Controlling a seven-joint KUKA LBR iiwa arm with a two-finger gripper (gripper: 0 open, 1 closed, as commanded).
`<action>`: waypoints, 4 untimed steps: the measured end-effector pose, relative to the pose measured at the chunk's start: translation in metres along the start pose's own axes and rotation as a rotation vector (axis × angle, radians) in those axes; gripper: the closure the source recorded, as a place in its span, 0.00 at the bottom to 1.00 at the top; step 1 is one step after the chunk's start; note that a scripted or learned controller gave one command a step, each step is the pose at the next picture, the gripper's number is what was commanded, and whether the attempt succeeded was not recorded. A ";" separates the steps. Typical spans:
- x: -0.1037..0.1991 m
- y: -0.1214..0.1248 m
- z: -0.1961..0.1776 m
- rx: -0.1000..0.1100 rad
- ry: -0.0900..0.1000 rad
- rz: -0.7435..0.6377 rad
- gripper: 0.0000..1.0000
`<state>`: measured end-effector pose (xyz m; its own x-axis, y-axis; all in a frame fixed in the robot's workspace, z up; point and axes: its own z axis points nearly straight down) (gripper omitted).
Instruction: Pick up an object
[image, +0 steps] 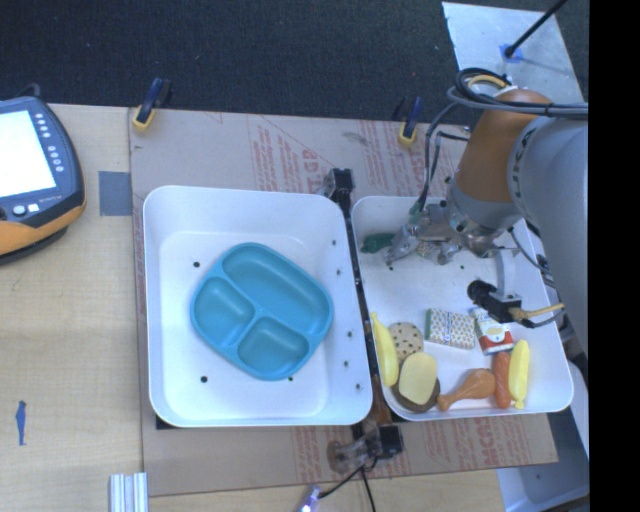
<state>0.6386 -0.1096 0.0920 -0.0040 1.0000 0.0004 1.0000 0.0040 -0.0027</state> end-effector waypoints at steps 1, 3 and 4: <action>0.009 0.016 0.000 0.008 -0.003 0.000 0.00; 0.012 0.015 0.000 0.011 -0.005 0.002 0.00; 0.012 0.015 0.000 0.011 -0.005 0.002 0.00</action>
